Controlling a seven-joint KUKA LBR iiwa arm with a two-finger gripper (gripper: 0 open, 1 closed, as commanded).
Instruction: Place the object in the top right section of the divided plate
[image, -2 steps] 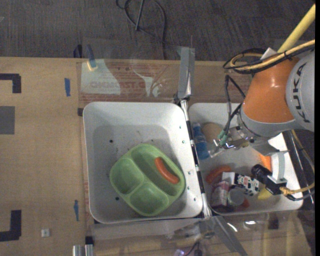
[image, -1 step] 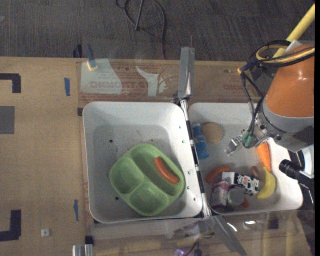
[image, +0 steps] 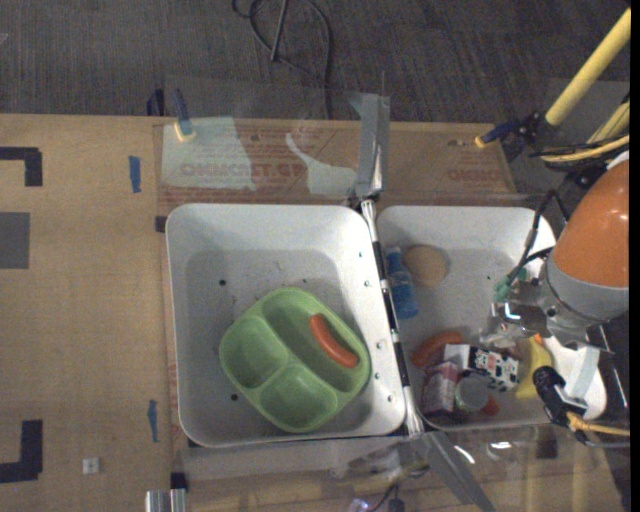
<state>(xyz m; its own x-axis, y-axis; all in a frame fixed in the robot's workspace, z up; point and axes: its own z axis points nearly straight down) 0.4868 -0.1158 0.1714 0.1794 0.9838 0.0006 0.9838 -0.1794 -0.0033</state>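
**Orange Item Seen in Upper Right Plate Section**

Brown board covers the bench (image: 80, 330), and two shallow white bins are set on it side by side. Dark tape marks and small blue tape strips are seen on the board at the left. Along the far edge a dark floor is visible, with a black cable (image: 290, 35) looped on it.

In the left bin (image: 200, 240) a green divided plate (image: 292, 360) is laid, turned at a slant and placed toward the near right corner. An elongated orange object (image: 334, 340) is seen lying in the plate's top right section, aligned diagonally, with its whole length inside that compartment. The other sections of the plate are shown bare and green.

The right bin (image: 460, 230) is occupied by several loose things: a tan egg-shaped object (image: 426, 265) near the far left, a blue item (image: 401, 290) against the left wall, a red-orange piece (image: 437, 347), a black-and-white patterned toy (image: 495, 365), and a yellow item (image: 533, 368) close to the near right.

The arm (image: 590, 250) is positioned over the right bin's right side, its orange band prominent. The gripper (image: 512, 318) is seen above the clutter, well apart from the plate. Whether it is parted or closed cannot be told from this angle, and nothing is visibly held by it.
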